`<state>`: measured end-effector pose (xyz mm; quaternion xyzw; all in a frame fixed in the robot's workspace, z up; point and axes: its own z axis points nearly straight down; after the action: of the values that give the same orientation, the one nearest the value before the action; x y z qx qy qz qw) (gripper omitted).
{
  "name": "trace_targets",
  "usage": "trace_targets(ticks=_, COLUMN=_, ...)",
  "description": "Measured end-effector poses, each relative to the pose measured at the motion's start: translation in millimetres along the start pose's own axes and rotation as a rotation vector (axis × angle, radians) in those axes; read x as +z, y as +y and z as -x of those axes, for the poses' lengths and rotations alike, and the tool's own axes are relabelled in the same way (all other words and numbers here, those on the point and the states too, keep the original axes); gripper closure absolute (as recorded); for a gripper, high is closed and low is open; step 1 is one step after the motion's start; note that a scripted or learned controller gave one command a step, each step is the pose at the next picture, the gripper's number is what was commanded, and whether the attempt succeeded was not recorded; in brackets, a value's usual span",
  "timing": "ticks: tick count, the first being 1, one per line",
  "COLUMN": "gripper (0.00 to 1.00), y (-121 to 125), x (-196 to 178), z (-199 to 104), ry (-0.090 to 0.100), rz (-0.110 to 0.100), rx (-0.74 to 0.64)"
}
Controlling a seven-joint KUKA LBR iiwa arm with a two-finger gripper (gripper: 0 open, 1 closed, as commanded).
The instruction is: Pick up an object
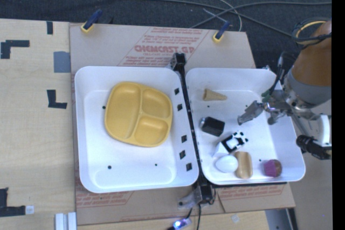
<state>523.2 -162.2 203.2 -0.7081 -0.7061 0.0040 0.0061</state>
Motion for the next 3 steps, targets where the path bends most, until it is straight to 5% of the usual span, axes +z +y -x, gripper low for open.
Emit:
trace_targets(ticks=1, gripper=0.00, y=3.0, x=-6.7, z=-0.3, ry=-0.002, rz=0.013, rx=-0.004)
trace_targets(ticks=3, gripper=0.00, y=-0.5, x=114.9, z=-9.7, ry=-0.003, rz=0.010, rx=-0.003)
